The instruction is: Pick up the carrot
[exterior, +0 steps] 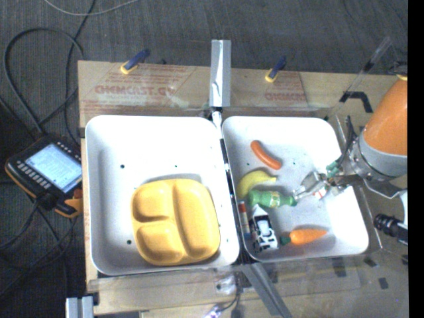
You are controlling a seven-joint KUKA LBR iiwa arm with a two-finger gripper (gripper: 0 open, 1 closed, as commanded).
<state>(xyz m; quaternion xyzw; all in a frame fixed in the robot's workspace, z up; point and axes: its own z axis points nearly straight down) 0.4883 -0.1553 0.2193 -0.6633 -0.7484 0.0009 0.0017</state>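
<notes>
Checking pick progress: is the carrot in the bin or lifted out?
In the bin: the carrot lies flat on the right bin's floor.

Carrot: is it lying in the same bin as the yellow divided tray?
No: the carrot lies in the right bin, while the yellow divided tray sits in the left bin.

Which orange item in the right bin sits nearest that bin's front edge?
The carrot, green-tipped, lying by the front wall; the hot dog lies farther back, near the bin's middle.

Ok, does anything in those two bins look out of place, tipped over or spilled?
Nothing spilled. The green bottle lies on its side against the banana in the right bin. The carrot lies flat by the near wall, apart from the gripper.
</notes>
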